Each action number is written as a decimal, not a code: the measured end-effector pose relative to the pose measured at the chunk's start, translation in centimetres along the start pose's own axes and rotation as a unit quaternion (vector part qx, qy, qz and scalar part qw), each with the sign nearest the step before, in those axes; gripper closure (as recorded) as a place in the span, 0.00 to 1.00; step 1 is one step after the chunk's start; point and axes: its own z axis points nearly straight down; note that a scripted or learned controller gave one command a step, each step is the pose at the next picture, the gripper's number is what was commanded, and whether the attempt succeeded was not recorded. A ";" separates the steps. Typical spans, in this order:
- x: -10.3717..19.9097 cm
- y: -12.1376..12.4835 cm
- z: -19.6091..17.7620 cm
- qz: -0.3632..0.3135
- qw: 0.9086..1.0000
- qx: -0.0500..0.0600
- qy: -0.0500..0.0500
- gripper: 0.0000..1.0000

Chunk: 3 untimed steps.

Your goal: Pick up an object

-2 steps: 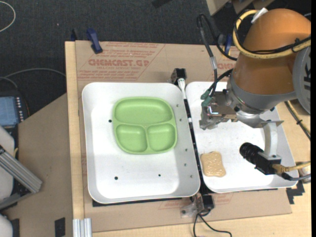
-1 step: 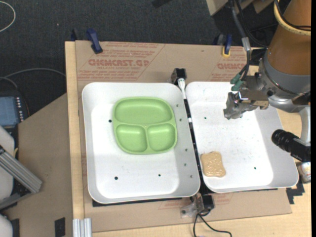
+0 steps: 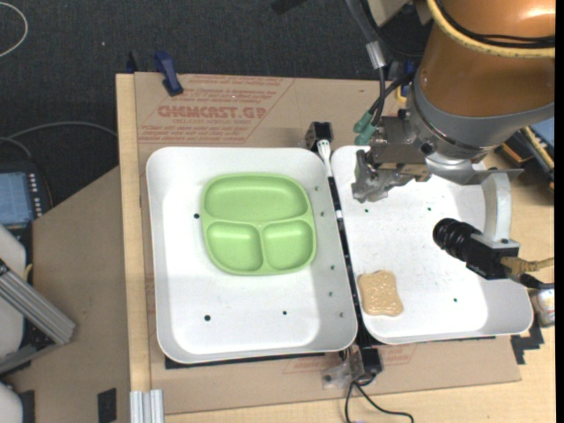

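The claw (image 3: 369, 189) is seen hanging over the far corner of the right-hand white bin (image 3: 441, 331), close to the wall that this bin shares with its neighbour. Whether it is apart or together cannot be told from this angle, and nothing is seen clamped in it. A tan, biscuit-shaped piece (image 3: 381, 292) is found in the same bin, nearer the camera than the claw and well apart from it, lying flat beside the shared wall. A green divided tray (image 3: 256, 223) is placed in the other white bin (image 3: 176, 280), to the view's left of the claw and across the shared wall. It lies flat, with one long compartment on the far side and two smaller ones on the near side. Both bins are carried on a brown cardboard sheet (image 3: 211, 104) with red print. A blue clip (image 3: 167, 71) is seen at the sheet's far edge, well away from the claw towards the view's upper left.
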 end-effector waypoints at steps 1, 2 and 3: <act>-0.8 0.0 -5.5 0.004 1.000 -0.001 -0.001 1.00; -3.6 -0.2 3.1 0.007 1.000 0.008 -0.002 1.00; 2.1 0.0 -1.7 0.001 1.000 0.000 0.000 1.00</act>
